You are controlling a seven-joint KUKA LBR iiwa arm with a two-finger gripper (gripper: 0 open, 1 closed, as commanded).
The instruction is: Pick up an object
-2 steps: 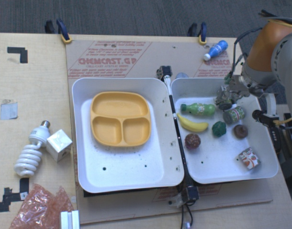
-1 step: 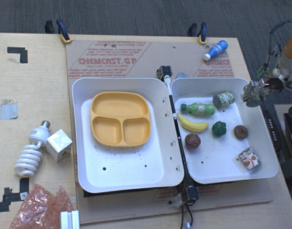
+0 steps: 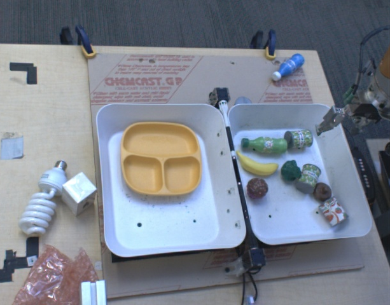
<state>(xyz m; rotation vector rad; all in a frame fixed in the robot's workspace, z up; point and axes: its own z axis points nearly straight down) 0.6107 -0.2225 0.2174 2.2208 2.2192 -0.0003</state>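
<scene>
arm (image 3: 373,97) cropped at right edge; jaws indistinct.

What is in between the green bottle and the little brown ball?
In the camera view, the banana lies between the green bottle above it and the brown ball below it, in the right bin.
</scene>
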